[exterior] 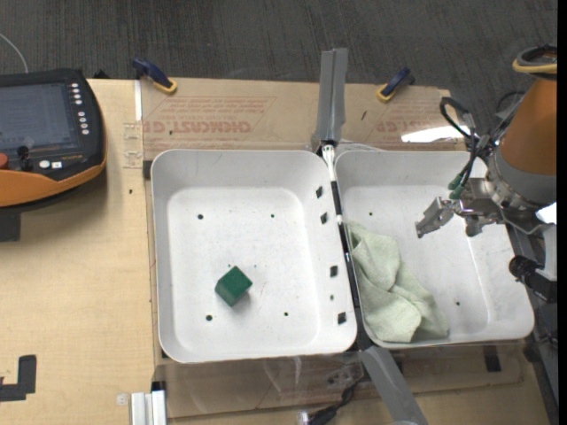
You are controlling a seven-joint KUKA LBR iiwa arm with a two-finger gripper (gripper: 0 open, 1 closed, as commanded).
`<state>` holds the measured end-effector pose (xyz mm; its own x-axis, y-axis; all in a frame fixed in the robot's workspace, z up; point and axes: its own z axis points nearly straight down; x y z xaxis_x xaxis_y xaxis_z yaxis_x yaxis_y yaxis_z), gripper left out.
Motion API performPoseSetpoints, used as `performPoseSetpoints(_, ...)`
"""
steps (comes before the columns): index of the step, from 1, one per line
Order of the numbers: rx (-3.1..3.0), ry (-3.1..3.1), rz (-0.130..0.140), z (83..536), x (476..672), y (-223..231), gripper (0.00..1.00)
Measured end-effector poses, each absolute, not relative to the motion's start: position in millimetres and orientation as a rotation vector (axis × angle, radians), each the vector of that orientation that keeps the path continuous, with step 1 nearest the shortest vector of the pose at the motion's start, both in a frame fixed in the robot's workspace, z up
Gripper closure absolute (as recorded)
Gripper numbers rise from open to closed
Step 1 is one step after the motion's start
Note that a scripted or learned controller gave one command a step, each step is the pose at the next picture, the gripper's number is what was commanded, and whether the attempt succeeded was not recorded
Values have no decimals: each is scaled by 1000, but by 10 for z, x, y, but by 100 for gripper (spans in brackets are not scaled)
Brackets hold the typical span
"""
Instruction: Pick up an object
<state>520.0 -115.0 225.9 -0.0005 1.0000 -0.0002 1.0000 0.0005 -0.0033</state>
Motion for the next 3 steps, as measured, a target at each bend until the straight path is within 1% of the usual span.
performPoseSetpoints(1,-2499,-1902,1,916,4832,-983,0)
performPoseSetpoints(2,-2246,-2197,2,1915,6046,-496,0)
performPoseSetpoints(3,-2380,-2048,6,1909,5783,333,0)
